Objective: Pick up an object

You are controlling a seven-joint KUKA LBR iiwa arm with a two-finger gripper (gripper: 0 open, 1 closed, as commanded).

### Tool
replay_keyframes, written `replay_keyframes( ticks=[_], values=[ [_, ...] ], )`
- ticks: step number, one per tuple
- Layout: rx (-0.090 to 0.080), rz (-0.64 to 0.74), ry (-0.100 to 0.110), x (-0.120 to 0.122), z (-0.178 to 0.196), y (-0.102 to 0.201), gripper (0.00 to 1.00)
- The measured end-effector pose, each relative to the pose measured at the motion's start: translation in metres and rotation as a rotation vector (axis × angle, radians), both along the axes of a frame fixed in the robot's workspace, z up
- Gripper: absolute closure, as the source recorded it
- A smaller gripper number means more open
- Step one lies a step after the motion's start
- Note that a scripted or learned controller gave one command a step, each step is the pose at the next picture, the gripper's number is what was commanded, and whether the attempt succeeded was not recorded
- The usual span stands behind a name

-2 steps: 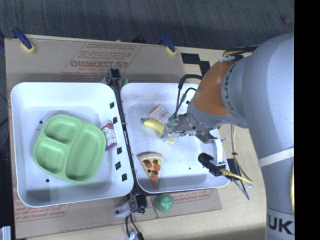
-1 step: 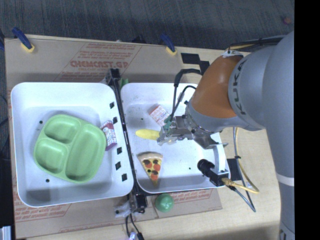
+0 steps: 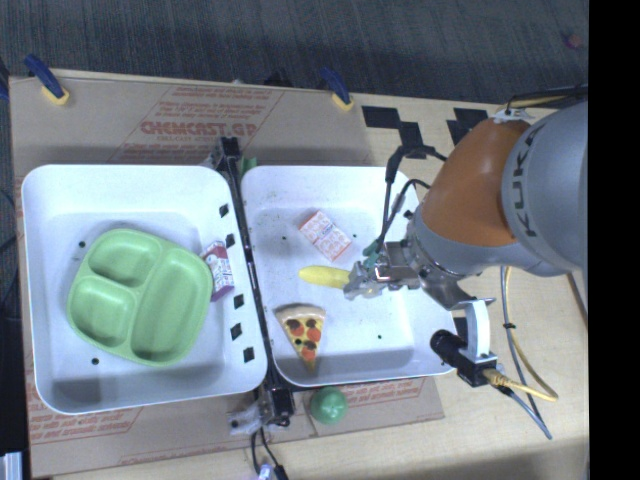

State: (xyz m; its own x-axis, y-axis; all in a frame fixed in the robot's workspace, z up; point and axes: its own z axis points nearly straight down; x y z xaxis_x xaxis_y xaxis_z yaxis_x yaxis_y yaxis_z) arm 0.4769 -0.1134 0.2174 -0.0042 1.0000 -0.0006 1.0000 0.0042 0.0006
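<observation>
The table, covered in printed cardboard, spans the frame and carries two shallow white bins side by side. The left bin holds a green divided plate at its centre, with a small dark red packet just beside the plate's right edge, against the wall shared with the other bin. The grey arm with its orange band comes in from the right of the frame over the right bin. Its tool sits low at mid-right of that bin, touching or just beside the right end of a yellow banana; I cannot tell how wide it stands or whether it grips anything. A pizza slice toy lies below the banana, a red-and-white card above it. A green ball rests on the table below the right bin.
</observation>
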Motion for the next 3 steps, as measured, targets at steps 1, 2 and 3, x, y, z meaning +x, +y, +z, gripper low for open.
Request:
replay_keyframes(
  ticks=[1,2,3],
  values=[
    [0.0,0.0,0.0,0.017,-0.009,-0.018,1.0],
    [0.0,0.0,-0.001,0.001,0.039,-0.03,1.0],
    [0.0,0.002,0.002,0.0,0.014,-0.022,1.0]
  ],
)
